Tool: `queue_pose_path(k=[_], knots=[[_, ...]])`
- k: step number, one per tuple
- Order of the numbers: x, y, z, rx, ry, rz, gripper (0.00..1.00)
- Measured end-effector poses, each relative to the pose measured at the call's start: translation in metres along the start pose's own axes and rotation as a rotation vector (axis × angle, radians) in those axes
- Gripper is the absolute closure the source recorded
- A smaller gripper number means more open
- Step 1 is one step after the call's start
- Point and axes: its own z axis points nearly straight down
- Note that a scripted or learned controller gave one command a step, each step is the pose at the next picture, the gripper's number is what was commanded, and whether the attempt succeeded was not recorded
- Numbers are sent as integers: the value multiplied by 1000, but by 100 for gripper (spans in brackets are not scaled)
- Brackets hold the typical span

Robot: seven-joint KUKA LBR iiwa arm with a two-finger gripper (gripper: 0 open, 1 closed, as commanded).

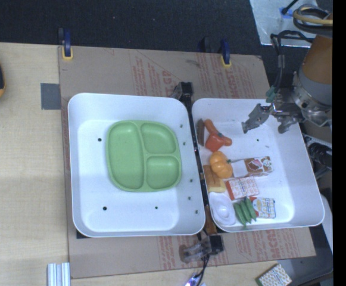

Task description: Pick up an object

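Plainly we are at the approach; our gripper [270, 119] hangs open and empty over the right bin's [292, 159] bare upper part; the toy food lies clustered along its left side; next, we judge, move over the orange fruit [220, 165] and descend.

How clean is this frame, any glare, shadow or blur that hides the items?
Camera view: even light, soft overall; the left bin glares pale along its floor beside the green plate; the gripper looks slightly smeared; small packets in the right bin are too blurred to read.
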Motion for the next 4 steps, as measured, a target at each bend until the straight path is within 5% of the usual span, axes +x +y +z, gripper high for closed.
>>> queue_pose_path(k=[1, 3, 4], knots=[[-50, -65, 146, 16, 2, 7, 0], [-13, 49, 178, -7, -1, -4, 0], [-16, 46, 167, -1, -2, -2, 100]])
